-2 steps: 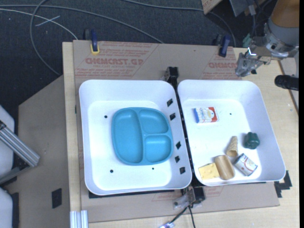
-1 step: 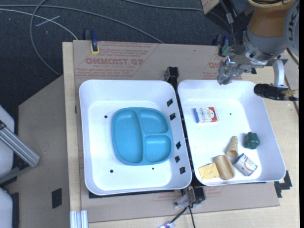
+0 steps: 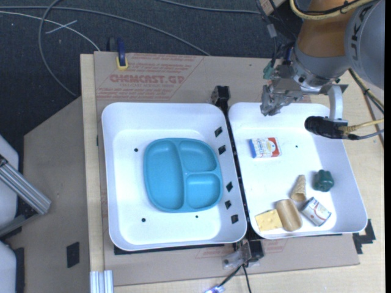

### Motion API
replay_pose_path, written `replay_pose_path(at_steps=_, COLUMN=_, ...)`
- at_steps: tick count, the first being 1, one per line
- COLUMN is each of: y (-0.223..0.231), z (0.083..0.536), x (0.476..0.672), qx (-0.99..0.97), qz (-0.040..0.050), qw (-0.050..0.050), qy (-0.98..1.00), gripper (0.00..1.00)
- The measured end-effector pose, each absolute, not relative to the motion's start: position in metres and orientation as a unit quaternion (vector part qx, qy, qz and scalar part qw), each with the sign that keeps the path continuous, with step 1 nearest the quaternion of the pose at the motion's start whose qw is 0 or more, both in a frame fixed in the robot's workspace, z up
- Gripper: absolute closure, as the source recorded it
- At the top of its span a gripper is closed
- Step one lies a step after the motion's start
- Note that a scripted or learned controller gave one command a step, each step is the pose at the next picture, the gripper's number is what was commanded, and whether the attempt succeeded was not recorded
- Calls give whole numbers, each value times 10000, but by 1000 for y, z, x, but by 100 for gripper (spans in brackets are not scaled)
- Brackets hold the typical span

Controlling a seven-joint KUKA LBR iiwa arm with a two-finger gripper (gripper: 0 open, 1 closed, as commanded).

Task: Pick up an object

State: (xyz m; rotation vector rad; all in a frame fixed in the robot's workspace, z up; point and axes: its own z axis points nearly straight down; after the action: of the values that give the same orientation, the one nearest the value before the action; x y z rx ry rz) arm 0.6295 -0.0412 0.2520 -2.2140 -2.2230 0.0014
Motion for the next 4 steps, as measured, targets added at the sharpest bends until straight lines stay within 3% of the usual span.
replay_pose_path(at_steps=2, y=58, z=221, x=617, qx=-7054, qz=8, qw=22, qy=-7088, gripper=100)
replay_pose_path(at_steps=3, y=92, z=220, x=624, qx=-7057, qz=-9, qw=5, qy=-7085, gripper=100)
replay_pose_path(at_steps=4, y=91, z=233, x=623, qx=-7069, qz=-10, qw=0, qy=-7073, gripper=100)
